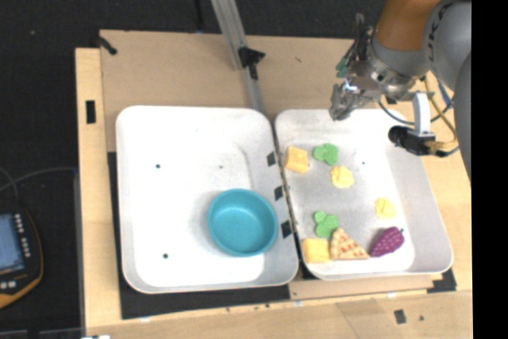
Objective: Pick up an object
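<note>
I've got the gripper (pixel 343 109) hovering at the right bin's (pixel 413 194) 12 o'clock rim, can't tell its state; next, drop onto the green broccoli (pixel 325 154).

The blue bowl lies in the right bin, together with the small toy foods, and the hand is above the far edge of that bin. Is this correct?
Not quite. The camera view shows the blue bowl alone in the left bin; the toy foods lie in the right bin, with the hand above its far edge.

We see the arm (pixel 432 4) cut off at three o'clock; a handheld device (pixel 14 250) is clipped at nine o'clock.
</note>
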`<state>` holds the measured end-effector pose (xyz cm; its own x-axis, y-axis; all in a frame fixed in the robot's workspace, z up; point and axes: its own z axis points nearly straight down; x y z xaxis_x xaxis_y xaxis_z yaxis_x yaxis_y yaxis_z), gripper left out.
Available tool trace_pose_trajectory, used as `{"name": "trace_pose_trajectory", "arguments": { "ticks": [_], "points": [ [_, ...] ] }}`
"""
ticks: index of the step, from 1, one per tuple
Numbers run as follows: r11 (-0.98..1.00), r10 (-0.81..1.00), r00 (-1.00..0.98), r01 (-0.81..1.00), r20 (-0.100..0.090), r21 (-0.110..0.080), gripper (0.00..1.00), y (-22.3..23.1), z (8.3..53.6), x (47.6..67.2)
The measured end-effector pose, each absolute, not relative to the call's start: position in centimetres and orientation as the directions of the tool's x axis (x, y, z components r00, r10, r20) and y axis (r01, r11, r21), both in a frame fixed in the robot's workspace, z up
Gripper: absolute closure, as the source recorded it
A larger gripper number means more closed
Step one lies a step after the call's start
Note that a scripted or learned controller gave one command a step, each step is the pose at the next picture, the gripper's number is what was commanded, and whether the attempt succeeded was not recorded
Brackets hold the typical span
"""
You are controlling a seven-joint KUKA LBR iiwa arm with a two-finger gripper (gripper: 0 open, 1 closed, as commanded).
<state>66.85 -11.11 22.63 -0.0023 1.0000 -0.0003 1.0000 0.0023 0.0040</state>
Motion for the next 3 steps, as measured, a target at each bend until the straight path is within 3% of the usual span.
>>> {"name": "trace_pose_trajectory", "arguments": {
  "ticks": [3],
  "points": [
    [0.007,1.0,-0.007,1.0,0.002,0.002,1.0,4.1,25.8,66.6]
  ]
}}
